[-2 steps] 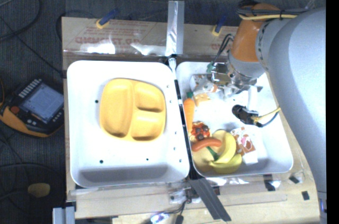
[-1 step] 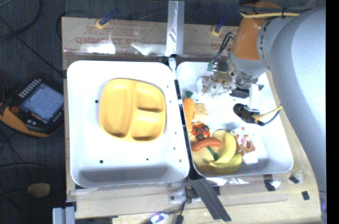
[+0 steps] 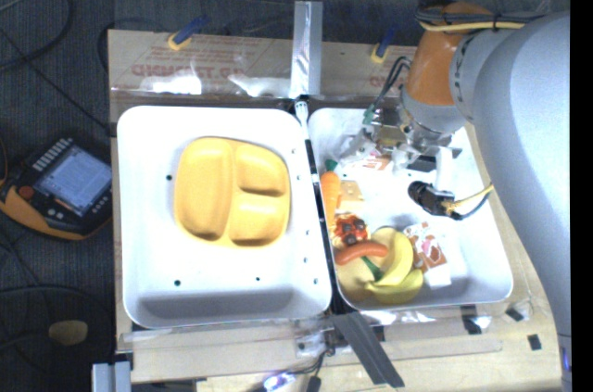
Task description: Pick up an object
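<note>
Claw (image 3: pixel 384 140) over right bin (image 3: pixel 482 274) (banana (image 3: pixel 398 262), carrot (image 3: pixel 330 196)), left bin (image 3: pixel 148 288), yellow tray (image 3: pixel 232 191)

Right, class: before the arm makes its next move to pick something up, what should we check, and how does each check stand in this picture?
1. Things to pick are in the right bin: ok, a banana and a carrot lie there among other bits.
2. Gripper is over the right bin: ok, at its far end.
3. Gripper is above a target: not ok, the banana lies at the near end.
4. Gripper is free to grasp: cannot tell.
5. Banana is clear of neighbours: not ok, things crowd against it.
6. Yellow tray is out of the way: ok, it sits in the left bin.
</note>
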Controlling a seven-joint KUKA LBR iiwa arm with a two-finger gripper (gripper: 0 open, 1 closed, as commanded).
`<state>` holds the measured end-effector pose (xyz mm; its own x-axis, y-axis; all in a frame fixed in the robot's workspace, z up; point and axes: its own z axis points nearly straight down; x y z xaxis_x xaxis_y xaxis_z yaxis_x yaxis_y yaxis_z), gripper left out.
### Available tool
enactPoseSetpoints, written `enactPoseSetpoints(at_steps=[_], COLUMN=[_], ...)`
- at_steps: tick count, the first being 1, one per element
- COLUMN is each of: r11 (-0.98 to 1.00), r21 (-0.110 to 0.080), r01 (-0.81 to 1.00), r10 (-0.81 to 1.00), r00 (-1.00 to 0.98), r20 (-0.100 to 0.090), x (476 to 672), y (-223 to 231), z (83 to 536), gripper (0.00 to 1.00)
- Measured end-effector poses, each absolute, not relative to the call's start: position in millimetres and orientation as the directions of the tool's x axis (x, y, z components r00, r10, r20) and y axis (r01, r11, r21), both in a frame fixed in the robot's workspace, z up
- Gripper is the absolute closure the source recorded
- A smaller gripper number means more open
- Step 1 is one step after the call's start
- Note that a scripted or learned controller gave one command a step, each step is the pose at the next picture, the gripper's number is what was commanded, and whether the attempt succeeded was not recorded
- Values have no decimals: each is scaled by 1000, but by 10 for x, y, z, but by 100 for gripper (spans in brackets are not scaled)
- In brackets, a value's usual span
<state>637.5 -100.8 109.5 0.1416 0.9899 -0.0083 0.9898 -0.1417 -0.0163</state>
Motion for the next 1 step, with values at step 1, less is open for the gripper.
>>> enactPoseSetpoints(at_steps=[1], r11=[-184], r21=[-5], r01=[983], r10=[983], r00=[184], r20=[-3], x=[6337], y=[-1228], z=[1200], gripper=[0])
